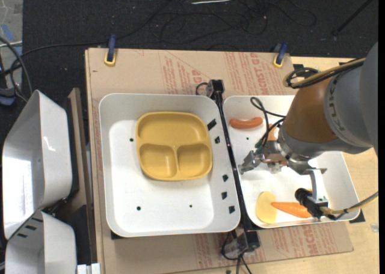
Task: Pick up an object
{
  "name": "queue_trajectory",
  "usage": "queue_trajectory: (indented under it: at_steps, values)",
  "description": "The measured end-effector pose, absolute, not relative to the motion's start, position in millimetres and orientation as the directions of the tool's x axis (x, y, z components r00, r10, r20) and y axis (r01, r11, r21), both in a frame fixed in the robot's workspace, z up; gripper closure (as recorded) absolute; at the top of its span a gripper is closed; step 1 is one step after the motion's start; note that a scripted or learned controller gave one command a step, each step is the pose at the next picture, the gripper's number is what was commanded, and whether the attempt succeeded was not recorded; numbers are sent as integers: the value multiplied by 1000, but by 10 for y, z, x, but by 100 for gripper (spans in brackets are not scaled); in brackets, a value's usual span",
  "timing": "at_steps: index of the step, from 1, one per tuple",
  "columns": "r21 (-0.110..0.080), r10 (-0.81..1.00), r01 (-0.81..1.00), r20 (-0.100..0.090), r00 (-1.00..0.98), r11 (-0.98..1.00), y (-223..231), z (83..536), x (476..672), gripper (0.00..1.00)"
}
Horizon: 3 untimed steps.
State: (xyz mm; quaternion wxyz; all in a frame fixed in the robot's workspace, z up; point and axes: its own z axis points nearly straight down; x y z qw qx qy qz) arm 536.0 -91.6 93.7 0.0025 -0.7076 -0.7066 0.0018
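My gripper (257, 160) hangs low over the left-middle of the right bin (346, 173), under the grey wrist and its orange band. An orange sausage (246, 123) lies near the bin's back left corner, a short way behind the gripper. At the front of the bin an orange carrot (292, 209) rests partly on a pale yellow disc (263, 207), in front of the gripper and apart from it. The arm hides the middle of this bin.
The left bin (114, 164) holds a yellow divided plate (174, 145). A black divider with cables (227, 146) runs between the two bins. Grey-white containers (33, 158) stand off the bench at the left.
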Motion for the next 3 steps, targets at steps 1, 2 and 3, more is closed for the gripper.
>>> queue_trajectory:
  at_steps: [1,2,3]
  values:
    - [-1,1000,1000,1,3,-3,-917,1067,5377,100]
    - [6,1000,1000,-1,-1,2,-946,1686,5348,100]
    - [6,1000,1000,-2,-2,2,-1036,2174,5403,100]
